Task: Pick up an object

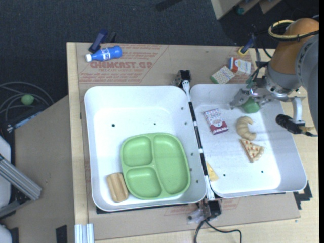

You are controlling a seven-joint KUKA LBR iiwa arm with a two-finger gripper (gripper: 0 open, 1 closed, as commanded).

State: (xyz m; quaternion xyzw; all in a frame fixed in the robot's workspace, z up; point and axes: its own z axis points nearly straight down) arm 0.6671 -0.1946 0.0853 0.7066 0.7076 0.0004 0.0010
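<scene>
Nearest the bottom of the frame, the left bin [96, 135] held a green plate [153, 165] — smooth moulded plastic, rounded corners, split into three compartments — and a tan bread stick [117, 187], ridged and matte, lay touching the plate's lower left edge. In the right bin [283, 178], toward the lower middle, a pizza slice [252, 150] sat as a small bumpy orange wedge. Just above it lay a croissant [246, 126], pale, curved and glossy like a toy. To its left, apart from it, was a flat red and white packet [215, 121] with printed sides, looking like cardboard.

Higher in that bin, at the upper right of the frame, the gripper [248, 101] was down at a green ball-like thing [250, 106] near the bin's top edge. The metal fingers stood around it, but whether they were clenched on it or merely beside it I could not tell from this slant. The green piece looked to be resting low in the bin, not lifted — so I judged the pick as not yet done, with closing and raising both left.

Farthest off, on the brown cardboard at the upper left, lay a blue and white bottle [105, 53], smooth and round.
</scene>
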